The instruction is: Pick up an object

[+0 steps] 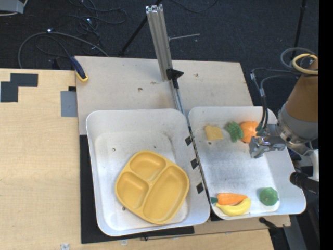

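Two shallow white bins sit side by side on the bench. The left bin [99, 139] holds a yellow divided plate [152, 186] with three compartments, lying flat toward the bin's near right corner.

The right bin [234, 165] carries the small objects. Along its far side lie a pale yellow block [213, 133], a green leafy toy (resembling broccoli) [234, 130] and an orange round object [248, 129]; the leafy toy and the orange object touch or nearly touch each other, with the block just beside them to the left. Near the bin's front edge rest an orange carrot-shaped toy [231, 198] lying on top of or against a yellow banana-shaped toy [235, 208], and, apart to their right, a green round object [268, 195].

The arm [304, 103] enters from the right, its orange band visible above the wrist. The gripper [258, 146] hangs over the right bin's far right area, just beside the orange round object and slightly toward the camera from it. Whether it is spread or closed cannot be told at this resolution, and no object is visibly between its tips.

A metal post [160, 43] rises from the bench behind the bins.
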